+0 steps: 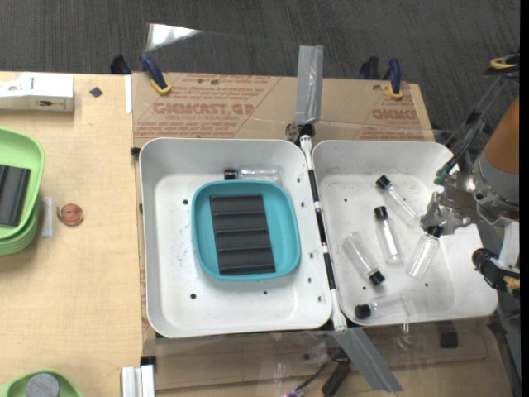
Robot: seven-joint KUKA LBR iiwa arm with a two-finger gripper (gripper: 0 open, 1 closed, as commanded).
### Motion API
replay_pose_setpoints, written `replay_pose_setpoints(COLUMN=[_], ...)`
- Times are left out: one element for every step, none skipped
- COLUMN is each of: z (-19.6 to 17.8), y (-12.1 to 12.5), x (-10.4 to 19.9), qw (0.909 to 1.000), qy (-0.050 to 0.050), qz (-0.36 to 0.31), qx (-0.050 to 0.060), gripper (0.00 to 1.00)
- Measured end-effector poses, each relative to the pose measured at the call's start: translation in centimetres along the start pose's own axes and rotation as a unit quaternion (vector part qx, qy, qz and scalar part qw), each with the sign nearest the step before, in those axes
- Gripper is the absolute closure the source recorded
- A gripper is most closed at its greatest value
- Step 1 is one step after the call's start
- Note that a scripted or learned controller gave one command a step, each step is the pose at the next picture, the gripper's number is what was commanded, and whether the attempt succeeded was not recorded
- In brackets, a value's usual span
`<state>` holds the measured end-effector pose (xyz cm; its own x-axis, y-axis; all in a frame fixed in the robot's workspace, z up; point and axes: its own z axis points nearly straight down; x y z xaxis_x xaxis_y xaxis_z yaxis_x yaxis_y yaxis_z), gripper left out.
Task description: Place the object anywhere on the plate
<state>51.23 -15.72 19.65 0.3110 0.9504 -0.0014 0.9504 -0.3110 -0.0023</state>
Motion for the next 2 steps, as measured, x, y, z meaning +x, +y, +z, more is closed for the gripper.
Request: replay_pose_setpoints(z=[0.6, -1.9], y=[-3.1, -5.1], x=[7.3, 12.1], qw=[0.9984, 0.9947], qy=[0.0, 0.0], qz=[-0.056, -0.103], qx=[0.001, 0.0], gripper=[1.0, 1.0])
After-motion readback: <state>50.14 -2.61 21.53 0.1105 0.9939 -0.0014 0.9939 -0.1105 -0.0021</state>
